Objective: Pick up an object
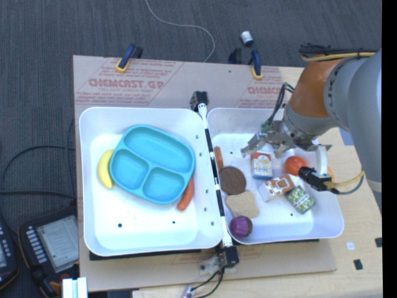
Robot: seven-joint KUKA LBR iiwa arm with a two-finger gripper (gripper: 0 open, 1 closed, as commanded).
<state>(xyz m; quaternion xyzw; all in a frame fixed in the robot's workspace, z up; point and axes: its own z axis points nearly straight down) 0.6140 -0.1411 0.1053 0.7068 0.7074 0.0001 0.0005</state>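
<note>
Overhead view of the two white bins. The arm (329,98) reaches in from the right and hangs over the right bin (325,225), its gripper (268,143) low above the bin's upper middle, just above the small carton (262,164). The gripper's metal fingers (253,146) appear splayed, with nothing visible between them; how wide they stand cannot be read exactly. No object is lifted: all lie on the bin floors. The right bin holds the carton, an orange ball (295,164), a second small box (276,188), a green packet (300,198), a brown disc (232,179), a tan bread slice (242,203), a purple onion (240,226) and a sausage (218,160) against the dividing wall. The left bin (99,228) bears a blue divided plate (152,164), a banana (104,169) and a carrot (185,196). The step in hand is judged to be the approach; the next move calls for a descent centred on one item, likely the carton, then closure
</note>
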